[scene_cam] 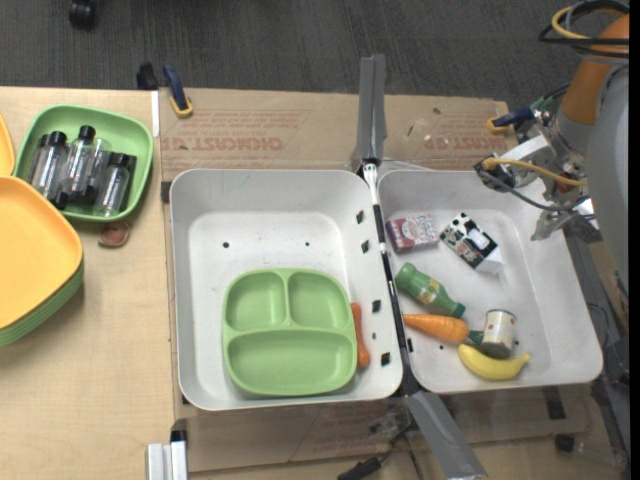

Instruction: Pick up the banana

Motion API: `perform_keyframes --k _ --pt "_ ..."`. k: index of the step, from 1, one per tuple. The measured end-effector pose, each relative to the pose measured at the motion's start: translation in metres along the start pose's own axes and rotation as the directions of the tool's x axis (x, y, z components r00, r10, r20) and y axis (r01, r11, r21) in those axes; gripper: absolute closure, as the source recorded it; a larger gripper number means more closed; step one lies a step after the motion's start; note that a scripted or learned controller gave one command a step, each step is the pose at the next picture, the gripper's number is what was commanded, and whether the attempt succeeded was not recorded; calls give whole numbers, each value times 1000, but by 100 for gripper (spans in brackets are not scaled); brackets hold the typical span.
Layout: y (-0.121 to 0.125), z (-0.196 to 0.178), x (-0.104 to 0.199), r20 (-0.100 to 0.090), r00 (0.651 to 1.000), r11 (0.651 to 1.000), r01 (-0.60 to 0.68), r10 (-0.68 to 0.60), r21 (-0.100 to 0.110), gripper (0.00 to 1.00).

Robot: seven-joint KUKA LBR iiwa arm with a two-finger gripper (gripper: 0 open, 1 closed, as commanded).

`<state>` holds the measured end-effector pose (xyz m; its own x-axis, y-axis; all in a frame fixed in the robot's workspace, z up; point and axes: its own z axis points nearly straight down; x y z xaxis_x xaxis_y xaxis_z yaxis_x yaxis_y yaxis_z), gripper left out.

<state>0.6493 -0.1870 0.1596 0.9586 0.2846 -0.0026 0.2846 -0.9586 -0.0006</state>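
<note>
Banana (493,364) in right bin (570,298), tray (290,330) in left bin (200,268)

A robotics lab: two white bins (190,268) sit on cardboard (270,133) over a desk (80,408), grey carpet (300,18) and a chair caster (83,10) at 11 o'clock, cabled arm (590,118) at 2 o'clock.

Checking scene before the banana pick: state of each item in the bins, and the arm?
banana: lying in right bin, near corner, against the can
can: on its side
carrot: lying flat, beside the banana
green bottle: lying down
green tray: flat in left bin
arm: above the right bin's far right edge, apart from the banana
</note>
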Motion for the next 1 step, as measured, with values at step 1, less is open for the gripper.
perform_keyframes --k 1 --pt "35 -11 -8 0 1000 1000 31 -31 0 0"
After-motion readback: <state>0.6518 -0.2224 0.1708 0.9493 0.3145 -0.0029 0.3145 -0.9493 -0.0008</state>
